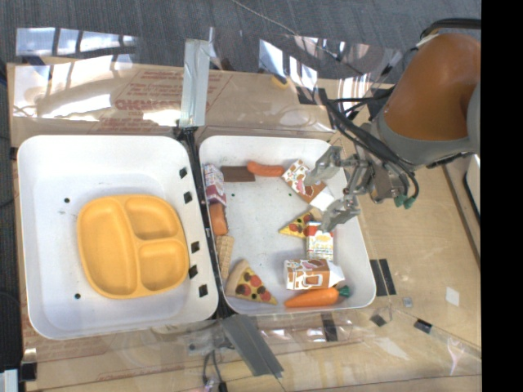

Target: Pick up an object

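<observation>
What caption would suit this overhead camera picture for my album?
Robot claw poised open over the right bin of toy food, beside a yellow divided plate in the left bin.

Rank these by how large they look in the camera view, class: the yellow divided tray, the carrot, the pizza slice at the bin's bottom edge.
1. yellow divided tray, by far the largest.
2 and 3. carrot and pizza slice look about alike, so I won't rank them.

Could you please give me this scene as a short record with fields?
left bin: holds a yellow divided plate
right bin: toy food, including a carrot, a pizza slice and a small carton
gripper: open, over the right bin's right side, holding nothing
arm: reaches in from the right
</observation>
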`<state>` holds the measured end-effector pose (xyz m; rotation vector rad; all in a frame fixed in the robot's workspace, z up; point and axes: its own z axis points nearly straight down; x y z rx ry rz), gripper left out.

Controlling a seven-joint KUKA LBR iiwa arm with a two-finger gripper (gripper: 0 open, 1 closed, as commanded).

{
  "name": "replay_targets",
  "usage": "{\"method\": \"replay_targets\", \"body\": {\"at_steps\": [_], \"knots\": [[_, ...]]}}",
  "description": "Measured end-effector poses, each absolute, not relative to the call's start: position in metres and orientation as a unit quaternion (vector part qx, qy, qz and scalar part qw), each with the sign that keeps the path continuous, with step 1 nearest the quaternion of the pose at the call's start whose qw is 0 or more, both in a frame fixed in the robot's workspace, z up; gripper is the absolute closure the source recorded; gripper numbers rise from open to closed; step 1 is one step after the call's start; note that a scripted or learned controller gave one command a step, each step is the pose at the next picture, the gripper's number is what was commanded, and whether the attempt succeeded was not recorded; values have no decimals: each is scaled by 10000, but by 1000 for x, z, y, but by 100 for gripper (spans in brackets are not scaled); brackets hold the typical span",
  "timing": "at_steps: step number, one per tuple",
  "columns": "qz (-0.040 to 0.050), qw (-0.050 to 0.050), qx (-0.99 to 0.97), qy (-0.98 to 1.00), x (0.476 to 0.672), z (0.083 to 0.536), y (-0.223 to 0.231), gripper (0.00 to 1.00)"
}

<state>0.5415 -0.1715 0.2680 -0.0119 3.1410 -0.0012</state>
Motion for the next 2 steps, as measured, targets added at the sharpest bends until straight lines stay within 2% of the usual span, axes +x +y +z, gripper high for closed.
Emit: {"method": "replay_targets", "body": {"at_steps": [1,2], "knots": [[-10,33,202,9998,561,94,-182,0],[-10,36,200,9998,561,95,-182,0]]}}
